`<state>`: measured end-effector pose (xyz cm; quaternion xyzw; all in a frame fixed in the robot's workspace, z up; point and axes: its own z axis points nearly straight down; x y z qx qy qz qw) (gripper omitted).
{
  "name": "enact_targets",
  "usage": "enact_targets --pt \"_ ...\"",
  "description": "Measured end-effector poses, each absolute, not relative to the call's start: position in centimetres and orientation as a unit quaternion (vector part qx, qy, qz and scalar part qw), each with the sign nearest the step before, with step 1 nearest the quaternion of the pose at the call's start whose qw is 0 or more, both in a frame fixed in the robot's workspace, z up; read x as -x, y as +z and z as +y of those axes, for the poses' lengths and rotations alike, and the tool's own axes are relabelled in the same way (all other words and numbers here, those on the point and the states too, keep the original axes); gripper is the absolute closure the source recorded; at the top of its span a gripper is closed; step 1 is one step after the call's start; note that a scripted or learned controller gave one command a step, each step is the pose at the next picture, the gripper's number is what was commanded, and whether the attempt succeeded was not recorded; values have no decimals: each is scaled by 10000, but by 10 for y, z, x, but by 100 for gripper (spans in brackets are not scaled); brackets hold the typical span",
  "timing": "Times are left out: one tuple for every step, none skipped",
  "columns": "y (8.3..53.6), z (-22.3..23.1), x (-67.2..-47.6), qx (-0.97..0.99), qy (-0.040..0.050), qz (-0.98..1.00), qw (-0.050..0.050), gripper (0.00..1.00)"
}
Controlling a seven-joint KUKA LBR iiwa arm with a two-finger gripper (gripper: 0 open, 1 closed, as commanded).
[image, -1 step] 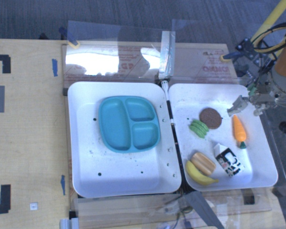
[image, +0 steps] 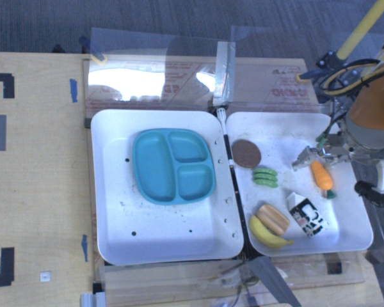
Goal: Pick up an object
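- Camera view, arm: the gripper (image: 315,153) hangs over the upper right part of the right bin (image: 361,238), its metal fingers spread apart and holding nothing.
- Camera view, target: a toy carrot (image: 322,176) lies just below the fingertips, on the bin floor, green tip pointing down-right; it looks the likeliest object to pick.
- Camera view, around the carrot: a green pea pod (image: 265,177) and a brown disc (image: 246,153) lie to its left, a black-and-white box (image: 306,216) below it, a hot dog bun (image: 272,218) and banana (image: 267,234) lower left.
- Camera view, left bin (image: 109,235): a teal divided plate (image: 174,165) sits well away from the carrot.
- Advice: centre over the carrot's orange body, turn the fingers across its width, descend fully, then close.
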<state>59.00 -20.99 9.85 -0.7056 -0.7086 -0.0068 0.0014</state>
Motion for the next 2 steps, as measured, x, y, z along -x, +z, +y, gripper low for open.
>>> enact_targets --pt "108 -212 -590 7053 -44 -7089 -14 100" --pt "229 -151 -593 7661 -40 -6427 -39 100"
